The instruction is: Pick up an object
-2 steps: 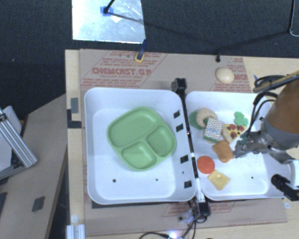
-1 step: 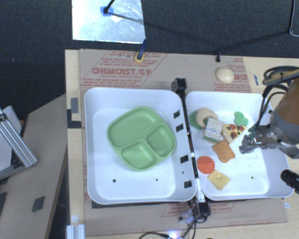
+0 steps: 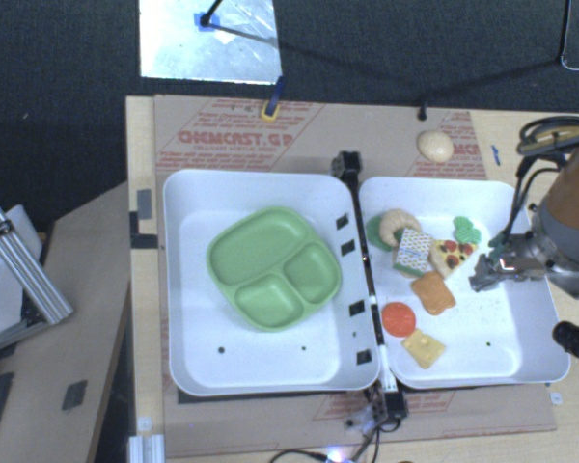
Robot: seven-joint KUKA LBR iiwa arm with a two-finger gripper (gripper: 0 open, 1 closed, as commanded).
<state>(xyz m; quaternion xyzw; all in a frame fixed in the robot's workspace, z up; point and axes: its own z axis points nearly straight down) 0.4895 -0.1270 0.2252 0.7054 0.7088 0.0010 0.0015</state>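
The right bin holds several small food toys: a tan ring-shaped piece, a patterned block, a pizza-like slice with red dots, a green leafy piece, an orange piece, a red disc and a yellow wedge. My gripper hangs over the right side of this bin, just right of the pizza-like slice and the orange piece. I see nothing between its fingers.
The left bin holds a green sectioned plate. A black divider strip runs between the bins. A beige egg-shaped object lies on the cardboard behind the right bin. A metal frame stands at the left.
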